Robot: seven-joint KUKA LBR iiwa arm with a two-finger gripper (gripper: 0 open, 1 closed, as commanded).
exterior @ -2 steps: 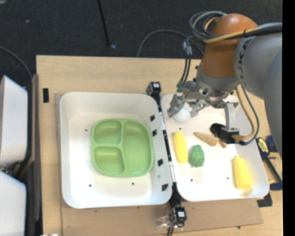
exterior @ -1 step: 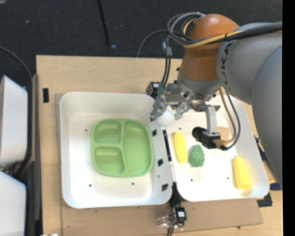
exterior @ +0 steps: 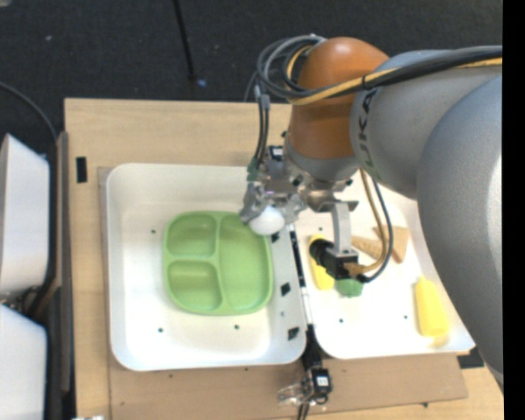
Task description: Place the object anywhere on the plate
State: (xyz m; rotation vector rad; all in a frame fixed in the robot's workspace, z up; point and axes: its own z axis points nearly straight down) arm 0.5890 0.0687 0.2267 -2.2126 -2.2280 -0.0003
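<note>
Carry step: gripper (exterior: 264, 210) clamped on white ball (exterior: 265, 221), hanging over upper right rim of green plate (exterior: 217, 264). Next: shift further over plate, lower, release.

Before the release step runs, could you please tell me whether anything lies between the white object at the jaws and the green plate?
Nothing visible does. The white object sits at the gripper, right above the green plate's upper right rim, and the plate's compartments look bare.
</note>
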